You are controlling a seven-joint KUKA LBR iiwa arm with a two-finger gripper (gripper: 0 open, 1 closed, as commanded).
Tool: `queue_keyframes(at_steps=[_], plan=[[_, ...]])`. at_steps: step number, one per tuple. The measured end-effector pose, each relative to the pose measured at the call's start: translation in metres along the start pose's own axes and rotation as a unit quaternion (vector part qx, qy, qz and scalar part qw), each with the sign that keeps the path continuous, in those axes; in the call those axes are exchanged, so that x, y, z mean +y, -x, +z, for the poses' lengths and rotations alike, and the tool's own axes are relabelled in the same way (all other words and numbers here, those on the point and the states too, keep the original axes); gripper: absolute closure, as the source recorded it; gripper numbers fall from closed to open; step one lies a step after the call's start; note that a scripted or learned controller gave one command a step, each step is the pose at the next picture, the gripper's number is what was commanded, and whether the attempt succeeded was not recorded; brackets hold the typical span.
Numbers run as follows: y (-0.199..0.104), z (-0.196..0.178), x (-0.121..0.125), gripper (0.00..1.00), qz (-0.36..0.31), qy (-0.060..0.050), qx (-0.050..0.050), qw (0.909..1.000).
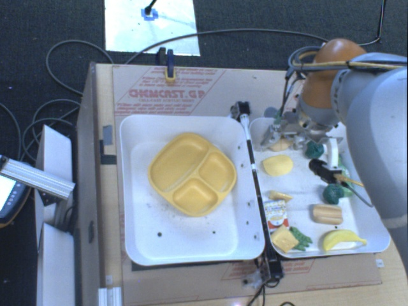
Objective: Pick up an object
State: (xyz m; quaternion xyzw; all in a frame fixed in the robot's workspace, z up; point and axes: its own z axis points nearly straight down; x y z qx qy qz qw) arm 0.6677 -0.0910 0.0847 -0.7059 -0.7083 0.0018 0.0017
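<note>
The right bin (376, 234) holds several toy foods: a pale yellow lemon-shaped piece (278, 165), a tan bread roll (327, 214), a banana (343, 240), a yellow cheese wedge (284, 240), a green broccoli piece (333, 193) and a teal piece (313, 150). My gripper (280, 135) is low over the far left corner of this bin, under the orange band (331, 55). A small tan item (279, 146) lies right beneath it, partly hidden. I cannot see whether anything is gripped.
The left bin (137, 234) holds a yellow divided plate (192, 173). A red-and-white packet (275, 213) and a small orange strip (279, 196) lie by the divider between the bins (254, 171). The grey arm (376, 126) covers the right bin's far right side.
</note>
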Motion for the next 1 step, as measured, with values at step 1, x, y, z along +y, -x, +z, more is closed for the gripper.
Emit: queue_keyframes(at_steps=[1], plan=[[-0.0001, -0.0105, -0.0003, 1.0, -0.002, -0.002, 0.0, 1.0]])
